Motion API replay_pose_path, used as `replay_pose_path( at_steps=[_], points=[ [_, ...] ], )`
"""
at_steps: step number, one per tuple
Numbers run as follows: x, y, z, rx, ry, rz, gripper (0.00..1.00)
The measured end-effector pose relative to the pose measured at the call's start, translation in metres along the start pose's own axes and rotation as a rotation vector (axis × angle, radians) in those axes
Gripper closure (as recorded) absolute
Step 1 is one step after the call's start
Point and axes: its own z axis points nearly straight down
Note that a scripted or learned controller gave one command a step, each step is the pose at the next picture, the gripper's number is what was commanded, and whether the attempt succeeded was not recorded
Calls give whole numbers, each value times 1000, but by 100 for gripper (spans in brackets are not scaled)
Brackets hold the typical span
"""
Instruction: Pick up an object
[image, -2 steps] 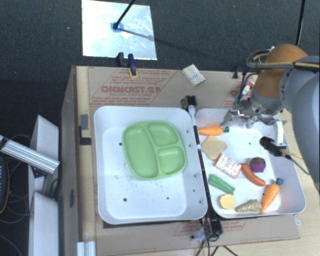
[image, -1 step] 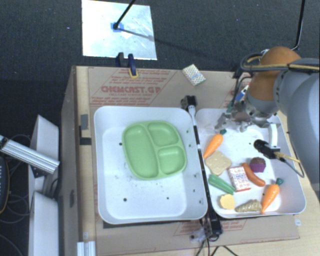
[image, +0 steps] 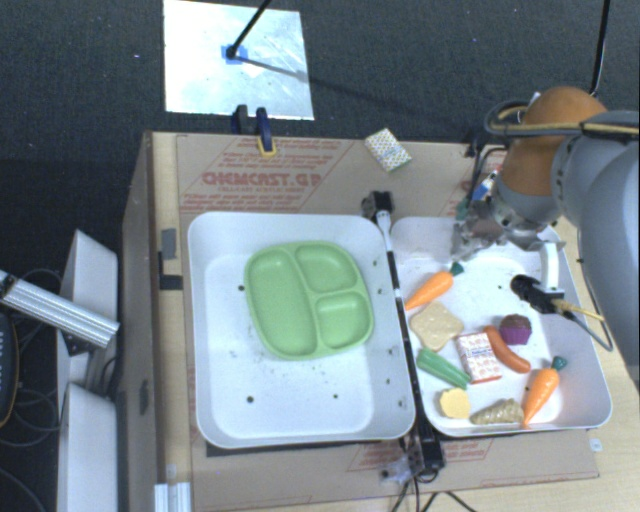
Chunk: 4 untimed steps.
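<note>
Your gripper (image: 470, 238) sits low over the far left corner of the right bin (image: 590, 400), tucked under the grey wrist, and you cannot tell from this slanted view how it is set or whether it has anything; nothing shows in its grasp. The closest candidate is the carrot (image: 430, 290) lying just beside it toward the near side, tilted with its green cap pointing at the gripper and its tip toward the divider between the bins. The main risk, as I judge it, is that the carrot is slim, smooth and tapered, so a descent slightly off its axis could nudge it away or pinch the bin floor. It also lies close to the bin's left wall, which could foul the approach. Further in, the toy food is crowded: a tan bread slice (image: 436, 325), a green pod (image: 441, 367), a red-and-white box (image: 478, 358), a sausage (image: 506, 350) and a second carrot (image: 540, 392) lie touching or nearly so, and a grab there might catch two pieces or slip between them. The left bin (image: 215, 400) holds a green divided plate (image: 308, 298), well apart from the arm.
</note>
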Motion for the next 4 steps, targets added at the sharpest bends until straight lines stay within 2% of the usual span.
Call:
replay_pose_path(
  at_steps=[1,2,3,4],
  points=[
    [0,0,0,0,0,0,0],
    [0,1,-11,-3,0,-1,100],
    [0,1,-11,-3,0,-1,0],
    [-37,-2,13,5,0,2,0]
  ],
)
